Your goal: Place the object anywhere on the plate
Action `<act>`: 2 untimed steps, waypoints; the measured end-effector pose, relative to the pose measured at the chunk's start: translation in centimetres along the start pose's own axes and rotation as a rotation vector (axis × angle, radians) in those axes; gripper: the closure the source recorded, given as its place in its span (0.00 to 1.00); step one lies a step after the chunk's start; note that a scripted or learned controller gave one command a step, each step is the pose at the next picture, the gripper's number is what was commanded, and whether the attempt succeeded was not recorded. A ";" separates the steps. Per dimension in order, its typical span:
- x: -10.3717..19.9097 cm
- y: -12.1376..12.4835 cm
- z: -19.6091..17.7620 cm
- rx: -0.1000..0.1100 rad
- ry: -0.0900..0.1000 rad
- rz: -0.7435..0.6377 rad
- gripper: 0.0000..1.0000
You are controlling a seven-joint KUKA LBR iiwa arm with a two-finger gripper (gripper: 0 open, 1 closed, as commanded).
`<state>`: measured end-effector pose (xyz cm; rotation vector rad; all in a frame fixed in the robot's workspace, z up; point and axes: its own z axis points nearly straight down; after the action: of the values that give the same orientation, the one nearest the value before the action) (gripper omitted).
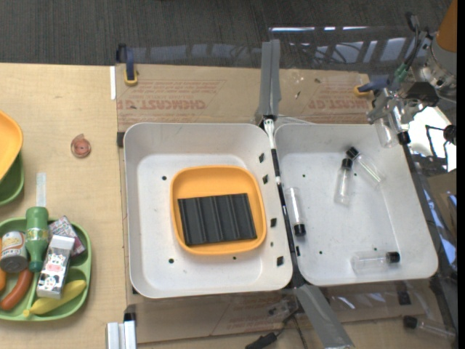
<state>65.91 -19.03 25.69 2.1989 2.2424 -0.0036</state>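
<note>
An orange plate [218,182] lies in the left white bin [145,195] with a dark grey ridged pad [218,219] on it. Several clear vials with black caps lie in the right white bin [320,267]: one [343,184] near the middle, one [365,169] beside it, one [293,203] along the left wall, and one [370,262] near the front. My gripper [389,121] hangs over the far right corner of the right bin, away from the vials. A pale, glassy shape shows at its tip, too unclear to name.
On the wooden table to the left stands a green tray [73,297] of toy food and a bottle, with an orange dish [7,147] behind it. A small pink item [81,147] lies nearby. Metal framing runs along the right side.
</note>
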 end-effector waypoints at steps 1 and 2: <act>-1.9 0.0 -1.8 -0.002 0.000 -0.198 1.00; -3.2 -0.1 -5.5 -0.002 0.000 -0.355 1.00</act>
<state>65.93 -22.26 31.14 1.7681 2.5945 -0.0023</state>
